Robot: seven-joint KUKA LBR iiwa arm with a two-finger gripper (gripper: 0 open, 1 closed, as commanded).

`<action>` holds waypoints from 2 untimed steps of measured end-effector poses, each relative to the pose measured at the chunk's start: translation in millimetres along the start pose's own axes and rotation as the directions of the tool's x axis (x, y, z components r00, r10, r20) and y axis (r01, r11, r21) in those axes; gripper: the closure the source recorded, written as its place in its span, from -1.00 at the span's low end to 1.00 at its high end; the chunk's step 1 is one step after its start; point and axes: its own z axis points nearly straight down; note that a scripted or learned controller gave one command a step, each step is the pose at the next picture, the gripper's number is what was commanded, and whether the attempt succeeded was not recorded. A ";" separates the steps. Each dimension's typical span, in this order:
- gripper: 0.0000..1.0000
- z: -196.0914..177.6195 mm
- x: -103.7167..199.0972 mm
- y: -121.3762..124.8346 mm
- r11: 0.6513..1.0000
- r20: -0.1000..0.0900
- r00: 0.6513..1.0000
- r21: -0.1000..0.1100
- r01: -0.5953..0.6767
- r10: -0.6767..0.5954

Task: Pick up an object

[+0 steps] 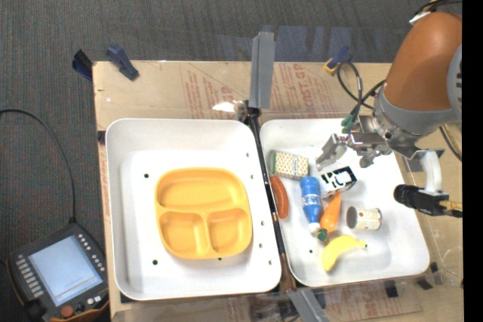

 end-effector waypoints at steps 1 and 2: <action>-1.00 118.5 -37.9 -22.6 0.997 -0.001 0.997 0.000 -0.081 0.081; -1.00 157.6 -40.2 -23.3 1.000 0.000 1.000 -0.005 0.002 -0.002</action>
